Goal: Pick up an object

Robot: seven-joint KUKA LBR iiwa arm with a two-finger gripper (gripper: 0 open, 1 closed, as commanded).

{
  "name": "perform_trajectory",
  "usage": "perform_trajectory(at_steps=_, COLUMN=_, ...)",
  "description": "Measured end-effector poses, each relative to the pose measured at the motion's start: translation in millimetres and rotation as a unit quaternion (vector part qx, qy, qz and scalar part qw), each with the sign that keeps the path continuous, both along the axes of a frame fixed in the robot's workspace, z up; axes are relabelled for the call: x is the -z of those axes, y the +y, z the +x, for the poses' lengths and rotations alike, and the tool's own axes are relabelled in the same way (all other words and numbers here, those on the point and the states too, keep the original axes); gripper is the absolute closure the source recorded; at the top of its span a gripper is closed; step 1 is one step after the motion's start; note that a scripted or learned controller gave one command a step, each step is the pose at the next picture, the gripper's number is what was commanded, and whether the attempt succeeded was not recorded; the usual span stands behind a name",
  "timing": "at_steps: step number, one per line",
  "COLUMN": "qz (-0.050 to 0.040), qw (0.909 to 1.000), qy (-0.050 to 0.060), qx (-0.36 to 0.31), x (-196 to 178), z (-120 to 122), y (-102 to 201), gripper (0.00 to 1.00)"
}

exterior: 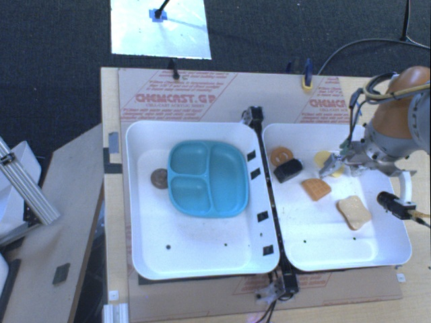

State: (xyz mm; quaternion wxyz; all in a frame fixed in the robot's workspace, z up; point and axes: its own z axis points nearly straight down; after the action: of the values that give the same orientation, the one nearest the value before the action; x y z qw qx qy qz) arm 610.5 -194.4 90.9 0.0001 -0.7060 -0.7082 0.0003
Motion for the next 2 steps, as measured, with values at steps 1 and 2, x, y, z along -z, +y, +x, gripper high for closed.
perform_trajectory(at_steps=1, qz=-0.001, qw=1.0, qy=-0.003, qx=-0.001, x=-14, z=2, y=-1, gripper=1.0)
perform_trajectory(at_steps=2, qz=-0.0007, qw=1.0, qy=-0.003, qx=-0.001, x=-58, z=7, y=0, gripper=1.0)
